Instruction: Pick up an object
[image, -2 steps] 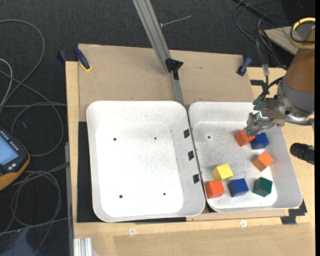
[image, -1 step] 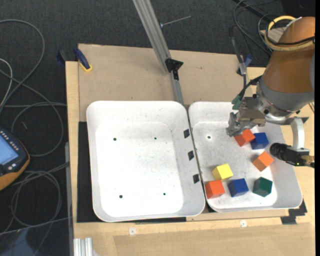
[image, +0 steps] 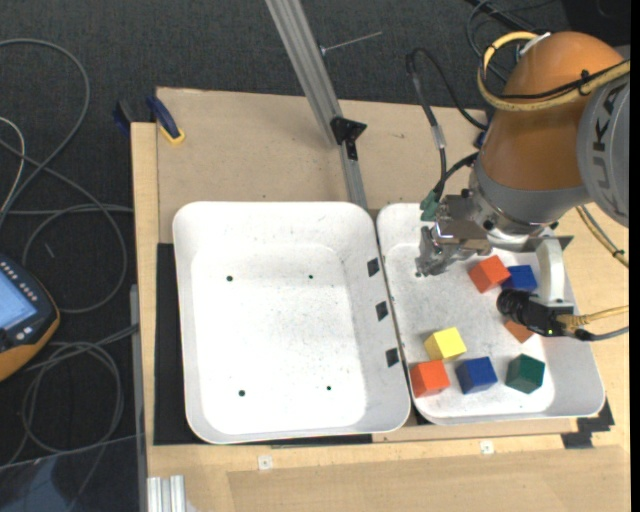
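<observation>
Gripper (image: 432, 262): over right bin (image: 405, 300), upper part, near orange block (image: 488, 273).
Front row: orange cube (image: 431, 377), blue cube (image: 477, 374), green cube (image: 525, 372); yellow cube (image: 446, 343) behind.
Left bin (image: 200, 230): 4 dark dots.

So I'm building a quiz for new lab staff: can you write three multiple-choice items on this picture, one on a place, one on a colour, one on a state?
1. Which bin holds the blocks?
A. left bin
B. right bin
C. both

2. What colour is the block just above the blue block in the front row?
A. yellow
B. purple
C. white

3. The green block is:
A. stacked on another block
B. lifted
C. resting on the bin floor

Key: B, every block lies in the right bin. A, the yellow block sits above the blue block. C, the green block rests on the floor.
</observation>
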